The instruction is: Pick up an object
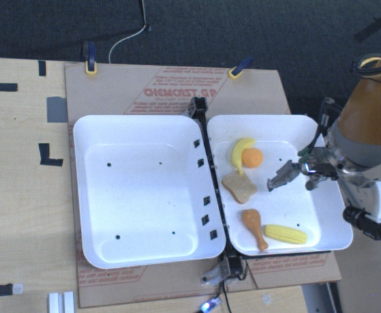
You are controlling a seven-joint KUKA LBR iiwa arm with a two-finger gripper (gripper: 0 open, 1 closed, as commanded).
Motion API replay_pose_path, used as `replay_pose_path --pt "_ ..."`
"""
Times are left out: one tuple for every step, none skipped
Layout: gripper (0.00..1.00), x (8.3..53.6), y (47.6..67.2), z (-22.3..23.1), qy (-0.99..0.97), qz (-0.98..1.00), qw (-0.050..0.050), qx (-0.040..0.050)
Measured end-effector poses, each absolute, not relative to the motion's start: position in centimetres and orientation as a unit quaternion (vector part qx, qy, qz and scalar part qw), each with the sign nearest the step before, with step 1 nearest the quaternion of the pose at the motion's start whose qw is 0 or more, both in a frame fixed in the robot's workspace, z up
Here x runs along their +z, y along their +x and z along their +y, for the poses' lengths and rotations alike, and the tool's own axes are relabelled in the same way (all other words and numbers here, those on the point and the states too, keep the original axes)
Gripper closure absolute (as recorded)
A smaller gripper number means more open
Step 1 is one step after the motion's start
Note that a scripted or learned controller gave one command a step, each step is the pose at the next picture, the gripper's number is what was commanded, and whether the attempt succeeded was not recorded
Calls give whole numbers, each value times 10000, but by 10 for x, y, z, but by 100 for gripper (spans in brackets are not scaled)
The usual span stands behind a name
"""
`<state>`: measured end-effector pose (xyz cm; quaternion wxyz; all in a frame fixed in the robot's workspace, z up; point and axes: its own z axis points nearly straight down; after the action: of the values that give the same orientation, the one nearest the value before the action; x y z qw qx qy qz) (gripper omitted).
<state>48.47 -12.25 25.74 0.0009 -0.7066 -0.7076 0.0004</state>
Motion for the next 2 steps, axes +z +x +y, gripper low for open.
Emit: replay_pose_path --pt "0 179 491 -48 -7044 -7098 52 24" --pt "0 273 605 -65 -7058 -7084 -67 -41"
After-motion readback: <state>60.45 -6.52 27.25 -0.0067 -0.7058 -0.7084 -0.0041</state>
